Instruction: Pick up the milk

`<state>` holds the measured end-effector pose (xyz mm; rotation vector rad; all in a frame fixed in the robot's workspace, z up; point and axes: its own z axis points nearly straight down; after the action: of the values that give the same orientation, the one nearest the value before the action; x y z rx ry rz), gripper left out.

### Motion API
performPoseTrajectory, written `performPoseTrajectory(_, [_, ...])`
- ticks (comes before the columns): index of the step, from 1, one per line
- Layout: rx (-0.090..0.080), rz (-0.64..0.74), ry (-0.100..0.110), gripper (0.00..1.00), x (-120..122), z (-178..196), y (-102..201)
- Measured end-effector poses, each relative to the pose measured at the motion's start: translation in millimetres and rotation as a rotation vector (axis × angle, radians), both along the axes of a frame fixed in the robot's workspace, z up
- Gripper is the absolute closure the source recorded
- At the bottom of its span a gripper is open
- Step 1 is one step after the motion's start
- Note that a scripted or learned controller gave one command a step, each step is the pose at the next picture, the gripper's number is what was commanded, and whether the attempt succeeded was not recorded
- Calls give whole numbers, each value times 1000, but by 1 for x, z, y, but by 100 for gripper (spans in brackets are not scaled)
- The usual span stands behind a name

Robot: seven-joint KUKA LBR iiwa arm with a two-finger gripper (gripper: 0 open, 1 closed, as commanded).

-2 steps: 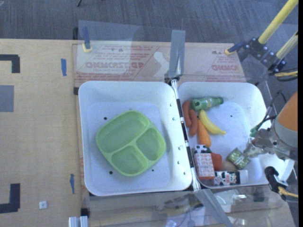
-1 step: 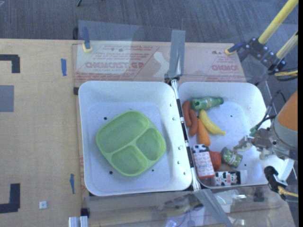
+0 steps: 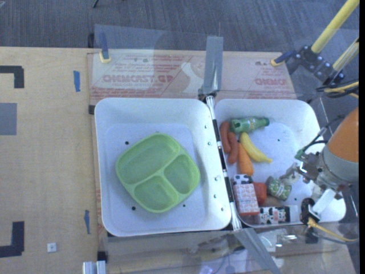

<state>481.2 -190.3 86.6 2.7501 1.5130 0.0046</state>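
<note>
Milk [image 3: 246, 198], carrots [image 3: 244, 160], banana [image 3: 255, 150] in right bin [image 3: 305, 112]

Looks like smooth, faintly glossy plastic in the banana [image 3: 255, 150] and carrot [image 3: 244, 162] left of the gripper [image 3: 297, 171], and in the white bin [image 3: 285, 137] beneath it. Reads as printed matt card on the milk carton [image 3: 246, 197] near the gripper's left. Shows as smooth plastic in the green plate [image 3: 157, 173] farther left, pale matt wood in the bench [image 3: 45, 153].

Robot lab, taped bench [image 3: 45, 153], white bins [image 3: 114, 119]
</note>
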Motion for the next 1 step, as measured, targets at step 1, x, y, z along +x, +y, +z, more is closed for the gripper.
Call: performPoseTrajectory(1, [-2, -295, -1, 0, -1, 0, 16])
